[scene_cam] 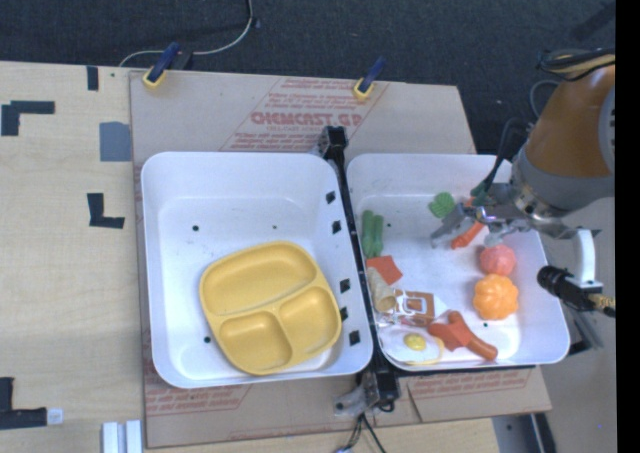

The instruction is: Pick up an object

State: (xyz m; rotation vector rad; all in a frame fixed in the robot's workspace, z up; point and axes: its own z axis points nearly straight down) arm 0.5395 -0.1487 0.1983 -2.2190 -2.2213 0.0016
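Note:
My gripper point(468, 225) is low in the right bin point(400, 176), near its back right. It looks open, and a small orange carrot-like piece point(467, 236) lies between its fingers on the bin floor. A green toy piece point(442, 205) sits just left of the gripper. In front of the gripper are a pink-red ball point(497, 260) and an orange fruit point(496, 297).
The right bin also holds a long green vegetable point(372, 233), a red-orange wedge point(384, 269), a small wrapped item point(402, 304), a fried egg point(415, 345) and an orange-red toy point(466, 334). A yellow divided plate point(270, 306) lies in the left bin point(180, 201).

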